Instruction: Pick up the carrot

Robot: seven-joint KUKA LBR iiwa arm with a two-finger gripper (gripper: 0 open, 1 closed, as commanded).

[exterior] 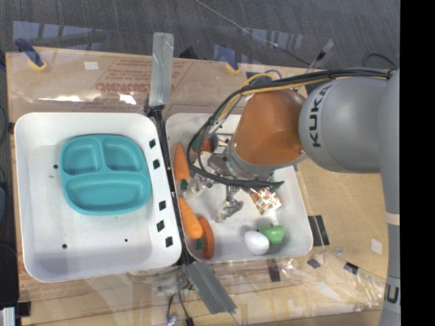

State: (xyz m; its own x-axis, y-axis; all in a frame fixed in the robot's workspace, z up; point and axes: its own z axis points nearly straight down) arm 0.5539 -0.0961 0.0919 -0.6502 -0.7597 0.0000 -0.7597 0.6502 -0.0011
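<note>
1. dark grey carpet surrounds a bench (81, 80) wrapped in clear plastic over brown cardboard, with two shallow white bins side by side on it.
2. the carrot (181, 164) lies in the right bin (298, 212), hard against that bin's left wall, its length running along the wall; a second orange piece (190, 217) lies lower down the same wall, and just below it a darker red-orange piece (206, 238) whose kind i cannot make out.
3. judging by its look, the carrot is a light, stiff toy with a smooth and probably slippery skin, tapered, so a pinch across its thicker middle should hold better than one at the thin tip.
4. the wall beside it leaves little room for a finger on that side, so a grasp across the width may scrape the rim or push the carrot along instead of closing round it.
5. the gripper (229, 208) hangs near the middle of the right bin, apart from the carrot, with nothing visibly between its fingers; whether they are spread or pressed together i cannot tell, since the orange band and cables crowd the view.
6. nearby in the same bin are a patterned packet (265, 200), a white egg-like thing (256, 242) and a green thing (274, 234) touching it.
7. the left bin (34, 202) holds a teal divided tray (105, 175), well apart from the work.
</note>
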